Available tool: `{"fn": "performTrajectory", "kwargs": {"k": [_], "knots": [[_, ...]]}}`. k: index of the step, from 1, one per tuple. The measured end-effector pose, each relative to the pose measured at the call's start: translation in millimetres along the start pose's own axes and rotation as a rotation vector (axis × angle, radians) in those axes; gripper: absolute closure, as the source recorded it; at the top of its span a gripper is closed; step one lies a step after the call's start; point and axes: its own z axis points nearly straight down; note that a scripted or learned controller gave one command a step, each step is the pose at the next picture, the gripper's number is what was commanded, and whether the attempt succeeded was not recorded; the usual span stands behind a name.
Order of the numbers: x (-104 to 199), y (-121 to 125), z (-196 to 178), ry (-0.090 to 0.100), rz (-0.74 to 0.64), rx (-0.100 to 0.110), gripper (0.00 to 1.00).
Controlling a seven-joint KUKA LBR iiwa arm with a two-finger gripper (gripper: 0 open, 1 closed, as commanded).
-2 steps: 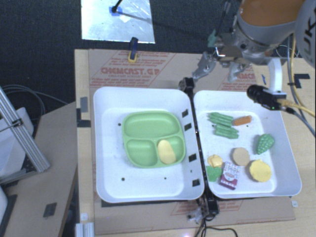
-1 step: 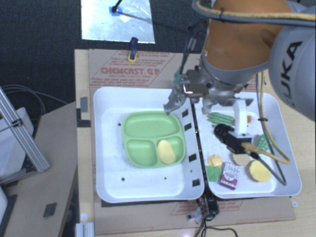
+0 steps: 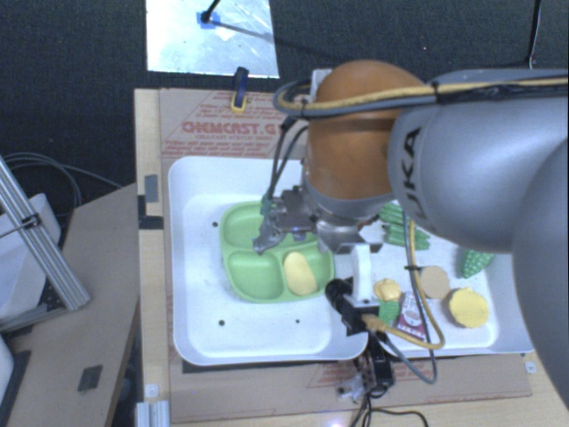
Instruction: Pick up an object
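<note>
Over the green plate [image 3: 253,274], the tool [image 3: 271,234] hangs, its opening unclear.

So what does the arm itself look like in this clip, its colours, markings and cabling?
The arm is bulky, with smooth, rounded grey casing and a dome-shaped orange band above the wrist. Part of the dark KUKA lettering runs down the grey shell. Yellow and black cables run along the top of it. Below the band sits a metallic grey wrist block leading to the claw, with more black and yellow cabling hanging beneath.
</note>
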Motion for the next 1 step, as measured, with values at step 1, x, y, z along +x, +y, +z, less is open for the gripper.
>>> {"fn": "performTrajectory", "kwargs": {"k": [1], "knots": [[12.4,-21.2,45.5,0.001,0.004,-0.005,0.0]]}}
